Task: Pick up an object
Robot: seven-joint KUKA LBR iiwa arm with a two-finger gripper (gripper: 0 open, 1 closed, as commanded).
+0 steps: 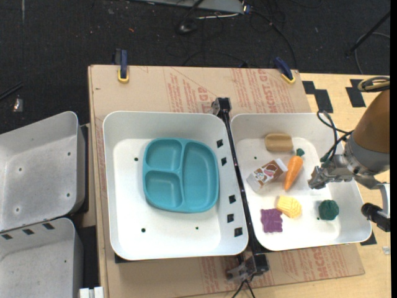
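Gripper (pixel 317 179) low over right bin (pixel 347 231), near its right edge, just right of carrot (pixel 293 171); finger state cannot be told. Broccoli (pixel 328 209) toward front right corner. Teal plate (pixel 181 174) centred in left bin (pixel 124 228).

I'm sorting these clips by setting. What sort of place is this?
Probably a robotics lab: a cardboard-topped bench clamped at its edge, two white bins holding toy food such as a carrot, and cables across the dark floor.

Divided plate (pixel 181 174) in left bin (pixel 118 129), toys (pixel 283 178) in right bin (pixel 353 228)
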